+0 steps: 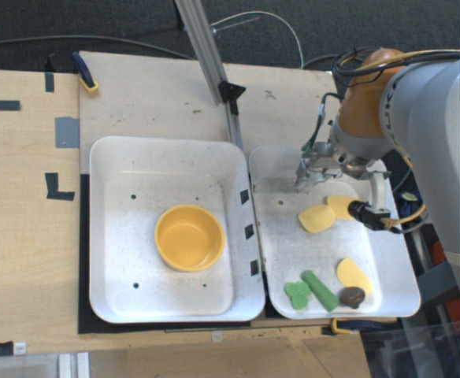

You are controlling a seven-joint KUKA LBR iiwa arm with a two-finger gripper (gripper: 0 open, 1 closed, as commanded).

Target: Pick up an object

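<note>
My gripper hangs over the far left part of the right bin, open, with nothing between its fingers. Just in front of it lie two pale yellow pieces, one flat and rounded, the other partly behind the arm's black fitting. Near the bin's front edge lie a third yellow piece, a green toy and a small brown object. A yellow bowl sits upright in the left bin.
A grey metal pole slants down from the top to the wall between the bins. Cables loop behind the right bin. Wooden bench with dark tape marks lies to the left.
</note>
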